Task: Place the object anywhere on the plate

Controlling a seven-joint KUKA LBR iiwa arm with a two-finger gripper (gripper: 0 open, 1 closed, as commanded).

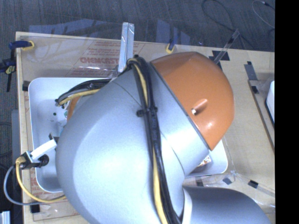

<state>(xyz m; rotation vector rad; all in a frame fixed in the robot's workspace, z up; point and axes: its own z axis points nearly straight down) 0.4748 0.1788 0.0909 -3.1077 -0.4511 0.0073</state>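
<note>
Your arm [140,143] blocks the left bin [39,92], so I cannot tell the gripper's state, and a missed plate could pass unseen.

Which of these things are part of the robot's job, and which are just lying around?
For the job: grey arm, its cable bundle, left white bin under it.
Lying about: blue clamp, black tape strip on the bench.
</note>
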